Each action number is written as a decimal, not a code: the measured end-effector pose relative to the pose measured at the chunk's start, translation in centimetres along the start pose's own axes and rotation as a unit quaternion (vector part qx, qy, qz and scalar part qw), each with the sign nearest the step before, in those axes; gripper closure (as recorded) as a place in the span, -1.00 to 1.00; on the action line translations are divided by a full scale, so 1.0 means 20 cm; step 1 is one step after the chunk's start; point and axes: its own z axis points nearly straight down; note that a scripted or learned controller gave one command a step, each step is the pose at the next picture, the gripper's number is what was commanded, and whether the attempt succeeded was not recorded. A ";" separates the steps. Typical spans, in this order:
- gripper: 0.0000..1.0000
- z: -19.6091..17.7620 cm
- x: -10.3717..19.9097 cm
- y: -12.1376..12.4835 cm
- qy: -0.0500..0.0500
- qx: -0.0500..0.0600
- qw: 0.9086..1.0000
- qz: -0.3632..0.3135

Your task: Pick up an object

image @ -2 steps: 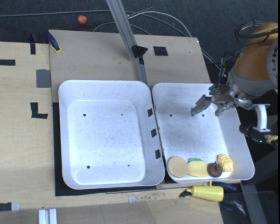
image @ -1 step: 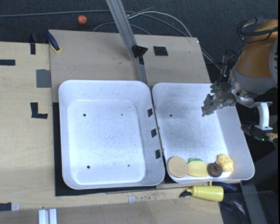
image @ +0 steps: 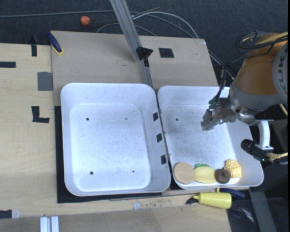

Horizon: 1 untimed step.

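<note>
Yellow bottle [image: 215, 199] lies outside right bin's [image: 183, 100] near rim | toys [image: 205, 173] bunched in bin's near corner | gripper [image: 211, 121] hovers mid-bin, well apart from toys; jaws: I can't tell | step: approach; next I'd shift toward near corner, descend.

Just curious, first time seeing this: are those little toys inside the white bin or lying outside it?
Inside. The toys lie along the right bin's near edge, within its rim.
</note>
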 end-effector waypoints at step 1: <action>1.00 -0.20 -0.22 0.21 -0.001 -0.003 1.000 -0.003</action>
